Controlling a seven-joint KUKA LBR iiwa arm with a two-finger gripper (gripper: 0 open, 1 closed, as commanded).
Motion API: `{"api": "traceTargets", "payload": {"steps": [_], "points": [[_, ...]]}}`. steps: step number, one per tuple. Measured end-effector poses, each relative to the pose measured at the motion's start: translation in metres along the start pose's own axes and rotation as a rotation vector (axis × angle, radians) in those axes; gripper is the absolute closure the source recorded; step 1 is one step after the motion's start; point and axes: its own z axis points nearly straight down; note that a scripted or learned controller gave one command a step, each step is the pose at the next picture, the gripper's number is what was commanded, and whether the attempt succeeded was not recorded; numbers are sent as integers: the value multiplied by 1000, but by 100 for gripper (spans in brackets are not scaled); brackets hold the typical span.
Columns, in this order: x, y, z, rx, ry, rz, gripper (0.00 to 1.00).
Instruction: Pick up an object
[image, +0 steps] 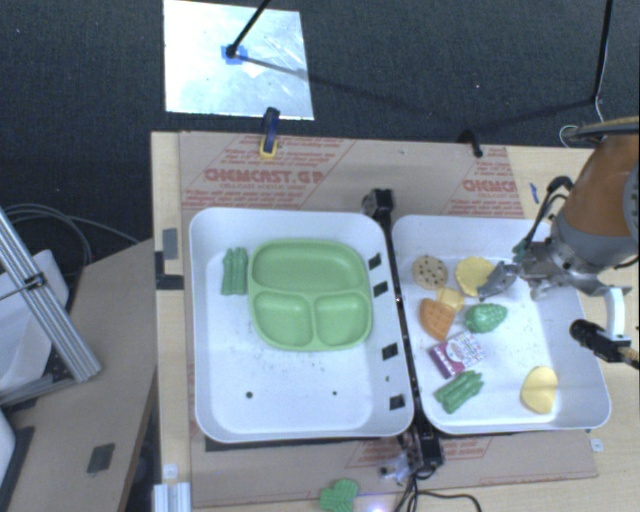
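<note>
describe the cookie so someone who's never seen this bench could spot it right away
Start at the right white bin, which holds the toy food. Go to its upper left corner, near the divider between the bins. The cookie is the flat tan round disc with dark specks, above the orange piece.

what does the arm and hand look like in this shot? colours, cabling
The arm has an orange band over a grey wrist section. The hand is grey metal, with slim dark-tipped fingers. A blue piece sits beside a dark cable loop near the orange band.
</note>
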Motion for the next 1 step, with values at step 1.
{"api": "traceTargets", "payload": {"steps": [1], "points": [[61, -47, 43, -9, 2, -10, 0]]}}
